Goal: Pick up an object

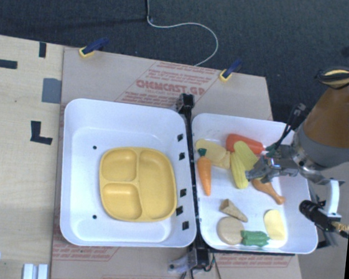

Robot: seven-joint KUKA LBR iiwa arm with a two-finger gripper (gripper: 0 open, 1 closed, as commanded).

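Just beside the tool (260, 171) lies a yellow corn cob (240, 165).

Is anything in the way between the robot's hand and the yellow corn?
Nothing visible is. The hand is low in the right bin, right beside the yellow corn, with no toy between them. An orange piece lies just below the hand.
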